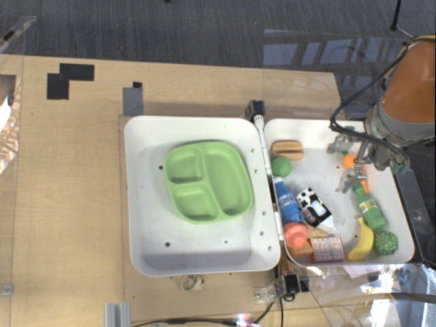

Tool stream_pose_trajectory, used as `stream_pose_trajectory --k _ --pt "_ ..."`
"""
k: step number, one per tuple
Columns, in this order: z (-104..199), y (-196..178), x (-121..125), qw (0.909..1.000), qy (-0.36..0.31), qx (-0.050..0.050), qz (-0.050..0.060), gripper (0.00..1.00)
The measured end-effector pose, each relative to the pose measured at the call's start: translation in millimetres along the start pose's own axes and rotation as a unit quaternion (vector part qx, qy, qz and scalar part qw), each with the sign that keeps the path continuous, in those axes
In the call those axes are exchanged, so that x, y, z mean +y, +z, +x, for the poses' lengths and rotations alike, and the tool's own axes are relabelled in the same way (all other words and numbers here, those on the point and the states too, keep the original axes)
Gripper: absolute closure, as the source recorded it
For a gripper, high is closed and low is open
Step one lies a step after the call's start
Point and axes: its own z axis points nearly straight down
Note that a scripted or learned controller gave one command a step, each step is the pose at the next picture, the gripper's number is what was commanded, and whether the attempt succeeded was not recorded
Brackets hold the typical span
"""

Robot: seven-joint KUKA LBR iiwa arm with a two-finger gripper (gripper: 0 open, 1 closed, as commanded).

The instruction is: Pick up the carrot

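Dark grey ribbed carpet runs behind a pale wooden bench that carries two shallow white bins side by side. On the left, the larger white bin holds a light green plastic plate with three compartments. To its right, the second white bin is crowded with small toys, and the grey arm with its orange band reaches in over that bin's upper right corner. Its metal two-fingered hand hangs low above the far right part of the bin; whether the fingers are apart or together cannot be told from this angle. A small orange carrot lies right at the hand, partly hidden by the metal parts, and it is unclear whether it sits between the fingers. Just below it lies a green plastic bottle, then a yellow banana; a brown bun and a green ball sit at the bin's left side.
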Motion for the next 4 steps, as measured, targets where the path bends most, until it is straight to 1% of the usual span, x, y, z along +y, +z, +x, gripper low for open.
stream_pose_trajectory --k 1,2,3,4 --pt "-62 36 -52 1.0 0.006 0.0 0.0 0.0" --pt "-74 100 -58 0.9971 -0.076 0.001 0.0 0.0" --pt "-37 98 -60 0.9825 -0.186 -0.002 0.002 0.0" --pt "-42 82 -59 0.9821 -0.188 -0.01 0.004 1.0"
